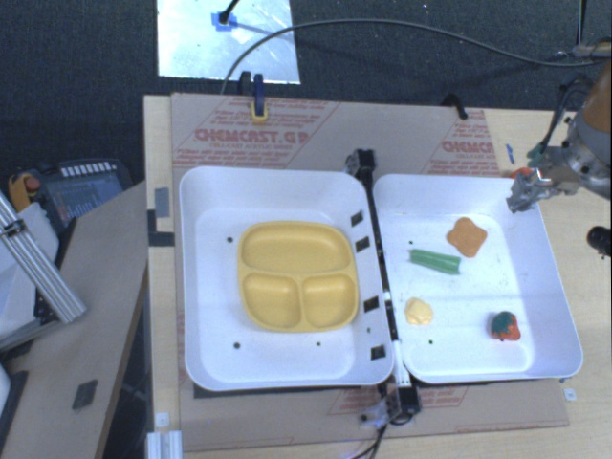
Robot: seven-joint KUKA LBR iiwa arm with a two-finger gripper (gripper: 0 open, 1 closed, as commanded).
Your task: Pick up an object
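Right bin (550, 285): flat orange piece (467, 236), scalloped edge, beside green stick (435, 261).

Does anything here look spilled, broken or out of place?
Nothing stands out. The yellow tray sits flat in the left bin; four small items lie apart in the right bin, none tipped or spilled. The gripper hangs over that bin's far right corner.

open floor in right bin (535, 256) around four well-spaced small items
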